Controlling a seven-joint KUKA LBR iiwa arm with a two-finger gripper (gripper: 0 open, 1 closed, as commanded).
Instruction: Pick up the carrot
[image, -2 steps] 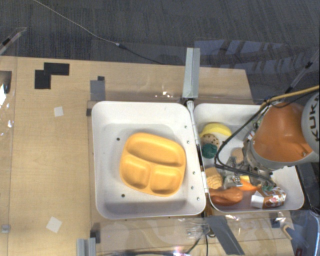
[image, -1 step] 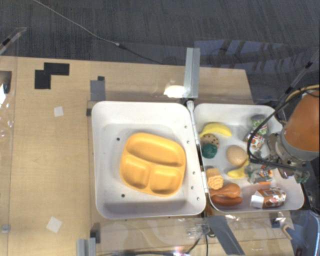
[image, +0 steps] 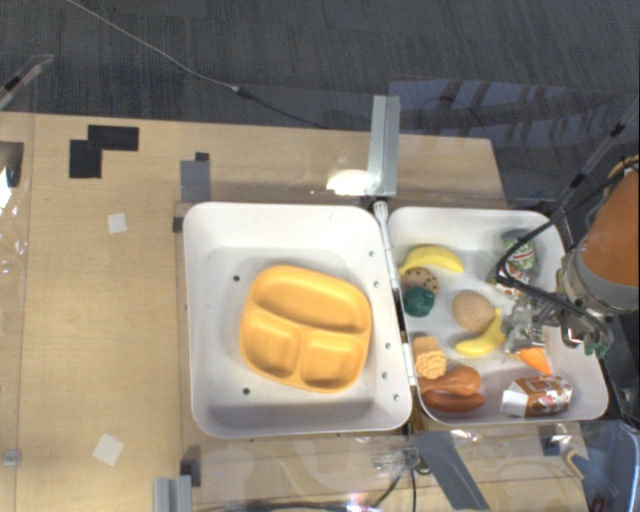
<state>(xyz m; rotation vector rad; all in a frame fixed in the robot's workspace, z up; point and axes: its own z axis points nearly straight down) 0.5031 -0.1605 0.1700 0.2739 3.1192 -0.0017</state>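
Observation:
The carrot (image: 535, 359) is a small orange piece lying in the right bin (image: 500, 218), near its right wall. My gripper (image: 522, 336) hangs low over the bin, just above and slightly left of the carrot, at or very near its upper end. From this angle the gripper's body hides the contact point. The grey arm with its orange band (image: 612, 240) comes in from the right edge.
Crowded around the carrot are a yellow banana (image: 480, 345), a tan potato (image: 473, 309), a brown-and-white packet (image: 540, 396), a reddish sausage (image: 454, 386) and a can (image: 519, 258). The left bin (image: 210, 400) holds a yellow divided plate (image: 305, 327).

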